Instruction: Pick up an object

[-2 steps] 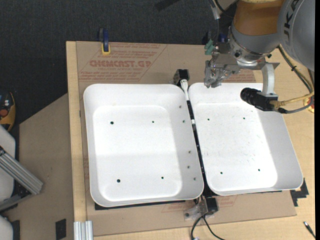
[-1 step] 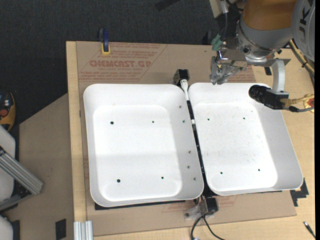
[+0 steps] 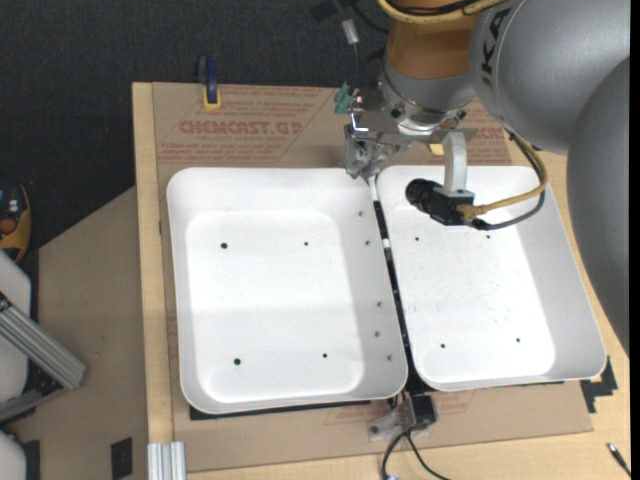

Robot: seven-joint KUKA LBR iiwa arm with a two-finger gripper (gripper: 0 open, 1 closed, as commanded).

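Two shallow white bins sit side by side on a brown board (image 3: 250, 126), their inner rims touching along a dark seam. Closest to me, at the board's near edge, a small black connector with a cable (image 3: 412, 414) lies just below that seam. The left bin (image 3: 190, 298) shows a plain white floor marked by a few small dark dots (image 3: 237, 361), and the right bin (image 3: 560, 308) looks much the same.

Further back, the gripper (image 3: 363, 168) hangs at the far end of the seam, right over the rims where the two bins meet, pointing down. From here I cannot tell how far open it is or whether it has hold of anything. Nor can I tell where the thing to be picked lies relative to it.

Above it the orange band (image 3: 440, 8) and the grey arm (image 3: 570, 58) lean in from the right. On the board's far edge, well to the left, stands a blue and yellow clamp (image 3: 209, 80), with red lettering printed beside it.
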